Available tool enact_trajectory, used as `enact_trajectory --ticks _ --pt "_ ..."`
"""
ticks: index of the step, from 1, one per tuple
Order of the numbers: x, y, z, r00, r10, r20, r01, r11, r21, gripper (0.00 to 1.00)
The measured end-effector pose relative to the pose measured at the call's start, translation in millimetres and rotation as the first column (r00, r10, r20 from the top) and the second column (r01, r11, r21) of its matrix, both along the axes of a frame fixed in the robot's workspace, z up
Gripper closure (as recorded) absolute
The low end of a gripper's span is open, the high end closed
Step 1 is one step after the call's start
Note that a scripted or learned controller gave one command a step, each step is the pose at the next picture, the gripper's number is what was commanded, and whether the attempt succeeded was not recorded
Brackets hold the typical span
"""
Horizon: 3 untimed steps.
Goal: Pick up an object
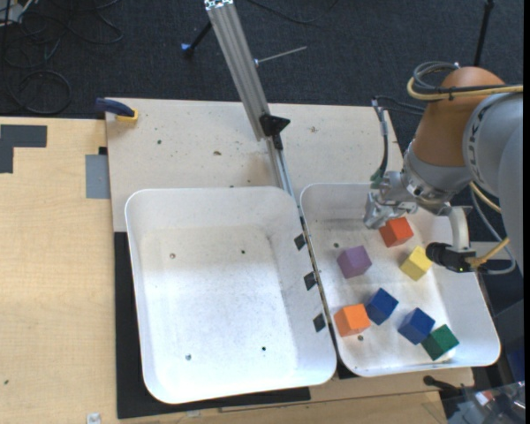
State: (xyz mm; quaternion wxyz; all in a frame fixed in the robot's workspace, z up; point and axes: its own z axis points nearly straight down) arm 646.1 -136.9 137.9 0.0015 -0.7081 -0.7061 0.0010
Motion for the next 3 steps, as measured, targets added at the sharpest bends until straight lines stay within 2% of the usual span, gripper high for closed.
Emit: enact_trajectory --ticks 2,3 --pt "13.0 -3.9 109.9 1.000 0.004 0.008 -0.004 1.000 -0.001 1.00" --pt "13.3 -4.7 130.7 1.000 0.004 0.004 -0.004 1.000 -0.001 1.00"
